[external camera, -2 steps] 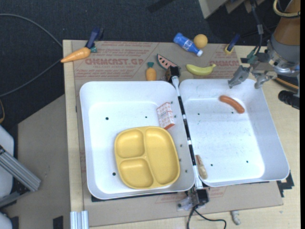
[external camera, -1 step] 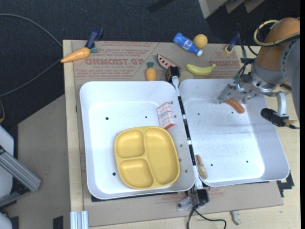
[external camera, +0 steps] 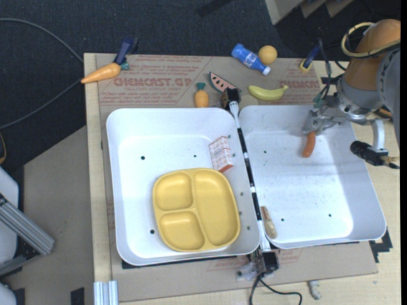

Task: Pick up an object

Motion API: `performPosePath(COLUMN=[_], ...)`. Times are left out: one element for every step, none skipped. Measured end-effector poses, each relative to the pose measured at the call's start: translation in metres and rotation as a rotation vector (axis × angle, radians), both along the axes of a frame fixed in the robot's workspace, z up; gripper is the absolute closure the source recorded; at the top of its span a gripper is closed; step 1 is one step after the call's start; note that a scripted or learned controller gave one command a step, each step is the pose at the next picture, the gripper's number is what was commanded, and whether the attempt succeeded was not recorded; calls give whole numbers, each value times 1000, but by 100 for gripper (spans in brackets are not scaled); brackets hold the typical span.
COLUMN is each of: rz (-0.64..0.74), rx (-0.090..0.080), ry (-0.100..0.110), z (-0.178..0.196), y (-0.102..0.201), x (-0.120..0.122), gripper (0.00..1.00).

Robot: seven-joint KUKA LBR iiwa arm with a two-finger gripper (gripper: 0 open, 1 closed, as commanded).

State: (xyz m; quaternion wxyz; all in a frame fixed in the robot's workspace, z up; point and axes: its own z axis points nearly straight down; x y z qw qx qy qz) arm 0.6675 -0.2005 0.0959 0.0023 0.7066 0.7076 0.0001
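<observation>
A small orange-red sausage (external camera: 308, 145) stands nearly upright in the far part of the right bin (external camera: 331, 227). My gripper (external camera: 315, 124) hangs from the grey arm straight over the sausage's top end, very close to it or touching it. Whether the sausage rests on the bin floor or is lifted cannot be made out. A brown stick-like item (external camera: 268, 222) lies against the right bin's left wall. In the left bin (external camera: 127, 170) sit a yellow divided plate (external camera: 196, 208) and a small red-and-white carton (external camera: 220, 153).
Behind the bins on the cardboard lie a banana (external camera: 267, 92), a blue bottle (external camera: 249, 58), an orange ball (external camera: 268, 53), a watermelon slice (external camera: 219, 81), a small orange fruit (external camera: 201, 98) and a carrot (external camera: 100, 74). The arm's body (external camera: 365, 75) occupies the far right.
</observation>
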Motion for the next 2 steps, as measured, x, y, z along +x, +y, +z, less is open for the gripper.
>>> performPosePath(rz=[0,0], rx=[3,4], ry=[2,5], z=[43,89], y=[84,134], x=[0,-70], gripper=[100,100])
